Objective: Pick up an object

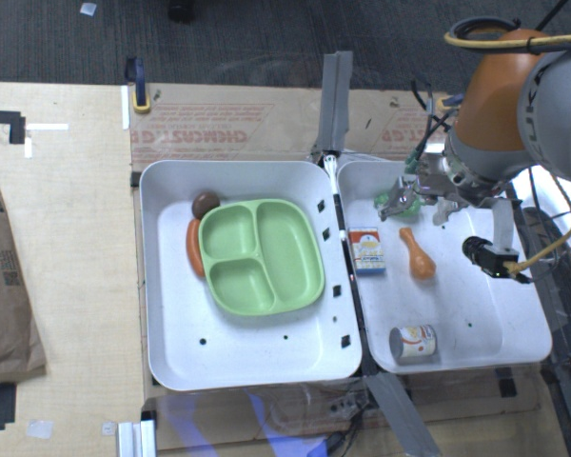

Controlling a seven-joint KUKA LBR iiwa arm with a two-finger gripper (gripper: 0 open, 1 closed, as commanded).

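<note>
Camera view: the approach step is judged in hand, nothing lifted.
The claw (406, 198) hovers over the right bin (514, 346), seemingly spread and empty. Just below-right an orange object (418, 255) lies; a descent onto it is called for.

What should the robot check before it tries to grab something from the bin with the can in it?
1. Things to grab in the right bin: ok. A small box, an orange toy and a can lie there.
2. They lie apart from each other: ok.
3. Gripper is over the right bin: ok, near its back edge.
4. Gripper is right above a thing: not ok, the toy and box sit nearer the front.
5. Fingers ready to grab: cannot tell.
6. Nothing held already: cannot tell.
</note>
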